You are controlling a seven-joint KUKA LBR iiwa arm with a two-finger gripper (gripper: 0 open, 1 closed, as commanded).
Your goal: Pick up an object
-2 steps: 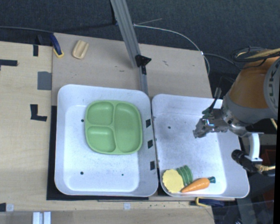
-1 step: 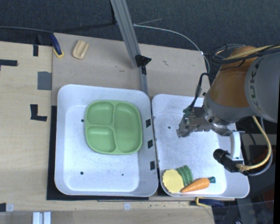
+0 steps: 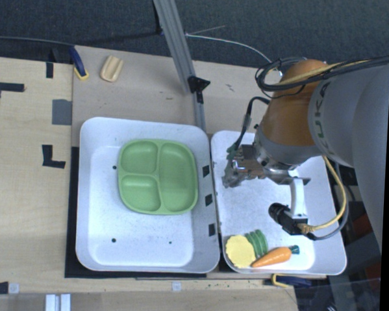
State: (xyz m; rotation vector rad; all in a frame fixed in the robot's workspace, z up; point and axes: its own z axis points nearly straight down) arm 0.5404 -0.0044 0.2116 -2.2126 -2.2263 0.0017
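Camera view: gripper [image 3: 233, 176] hovering over upper left part of right bin [image 3: 329, 256], near divider. Fingers: cannot tell whether apart or together, too blurred. Nothing seen between them. Toy carrot [image 3: 272, 256] lying below and right of fingers, well apart, at bin's near edge, touching yellow disc [image 3: 239, 251] and green piece [image 3: 259, 239]. Judging carrot light, stiff, smooth plastic, tapered, likely slipping; best gripping across thick middle.

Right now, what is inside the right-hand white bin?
Near the front edge of the right bin lie a carrot, a yellow round piece and a green piece. The arm covers the bin's back part.
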